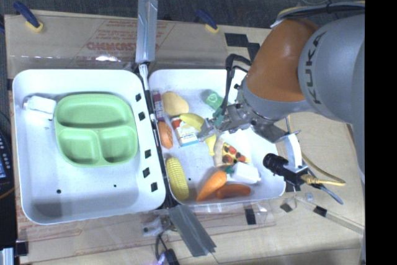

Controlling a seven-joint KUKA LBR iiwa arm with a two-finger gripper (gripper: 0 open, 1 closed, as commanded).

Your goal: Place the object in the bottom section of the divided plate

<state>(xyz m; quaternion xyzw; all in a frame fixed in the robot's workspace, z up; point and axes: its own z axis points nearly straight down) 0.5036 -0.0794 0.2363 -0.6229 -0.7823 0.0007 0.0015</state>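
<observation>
A green divided plate (57,133) lies in the left bin (31,195), with one wide section on the far side and two smaller sections on the near side; all sections look bare. My gripper (214,123) hangs low over the middle of the right bin (273,192), right beside a yellow banana (191,120) and a small red and white box (185,133). The wrist hides what lies directly under it.
The right bin holds several toy foods: a tan potato (175,102), an orange sausage (165,134), corn (177,175), a carrot (213,184), a red sausage (234,190), a pizza slice (231,154), a green piece (214,99). A white block (40,105) sits beside the plate.
</observation>
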